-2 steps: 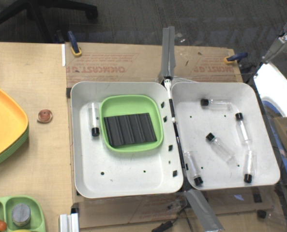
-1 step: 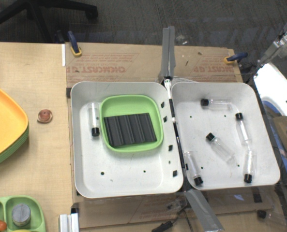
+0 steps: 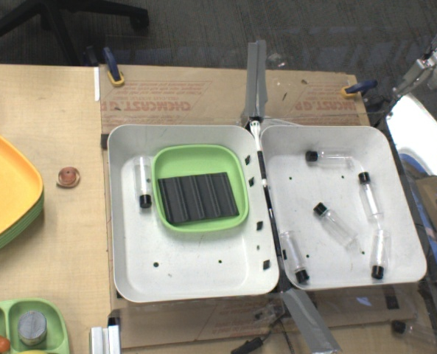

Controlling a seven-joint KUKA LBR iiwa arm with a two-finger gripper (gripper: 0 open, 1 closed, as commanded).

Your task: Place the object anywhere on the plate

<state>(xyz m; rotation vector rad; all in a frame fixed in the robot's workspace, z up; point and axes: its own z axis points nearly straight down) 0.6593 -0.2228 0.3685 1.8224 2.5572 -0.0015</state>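
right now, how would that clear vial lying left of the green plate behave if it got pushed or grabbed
The vial looks like a clear, smooth cylinder lying on its side, so it would probably roll if nudged sideways. Its slick surface may slip between fingers. It appears empty, so likely light. It lies close beside the green plate, leaving little room there.

This looks like a lab or test workshop. A wooden counter [image 3: 49, 109] carries cardboard sheeting [image 3: 203, 98] held by clamps [image 3: 113, 71], two white bins [image 3: 130, 271] side by side, and clear capped tubes [image 3: 334, 223]. An office chair base [image 3: 78, 6] stands on grey carpet [image 3: 314, 13].
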